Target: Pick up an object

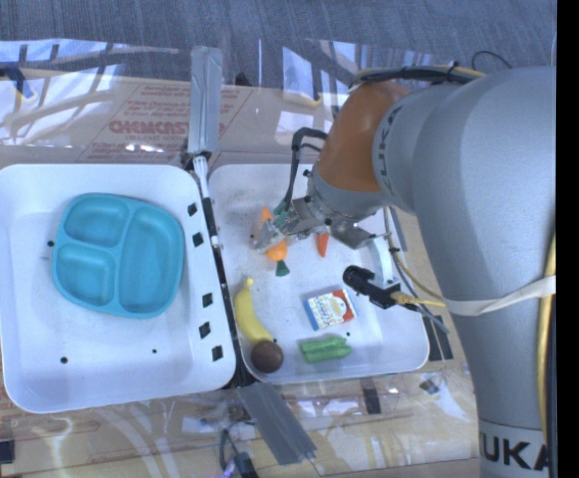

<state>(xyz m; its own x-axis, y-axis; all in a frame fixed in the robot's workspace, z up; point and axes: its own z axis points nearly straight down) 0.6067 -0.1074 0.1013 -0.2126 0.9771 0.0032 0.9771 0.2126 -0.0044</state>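
The right bin holds several small items. A yellow banana lies along its left wall, with a brown round fruit at its lower end. A green object and a small printed packet lie near the front. Orange carrot-like pieces sit in the middle with a small green bit. My gripper hangs low over the orange pieces at the bin's centre left, and the arm hides the bin's right side.
The left bin holds a blue divided plate. A black-tabbed divider separates the bins. A black cable fitting juts from the wrist over the right bin. Cardboard lies behind the bins.
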